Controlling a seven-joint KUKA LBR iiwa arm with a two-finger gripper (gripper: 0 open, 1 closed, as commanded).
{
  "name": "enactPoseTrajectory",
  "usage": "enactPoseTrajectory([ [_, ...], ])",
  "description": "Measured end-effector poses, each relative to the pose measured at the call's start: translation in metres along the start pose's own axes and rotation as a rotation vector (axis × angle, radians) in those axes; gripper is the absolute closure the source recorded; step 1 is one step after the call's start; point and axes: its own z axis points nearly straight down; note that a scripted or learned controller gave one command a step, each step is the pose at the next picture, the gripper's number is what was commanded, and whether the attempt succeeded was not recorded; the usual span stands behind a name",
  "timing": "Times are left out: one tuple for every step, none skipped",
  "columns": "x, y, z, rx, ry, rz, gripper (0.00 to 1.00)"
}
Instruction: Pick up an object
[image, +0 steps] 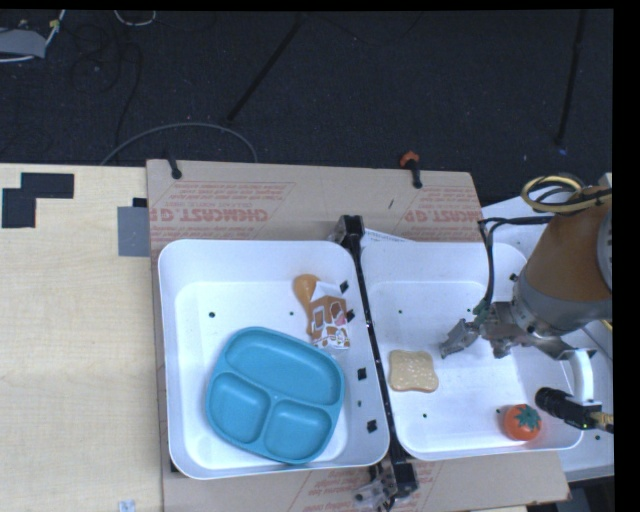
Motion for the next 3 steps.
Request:
enactPoseTrajectory([
  [0.0,0.002,0.046,-0.009,-0.001,0.002,0.0],
  [-0.001,0.001,0.035,-0.007,-0.002,0.005,1.0],
  [0.0,0.006,-0.009,-0.009,-0.003,-0.002,1.0],
])
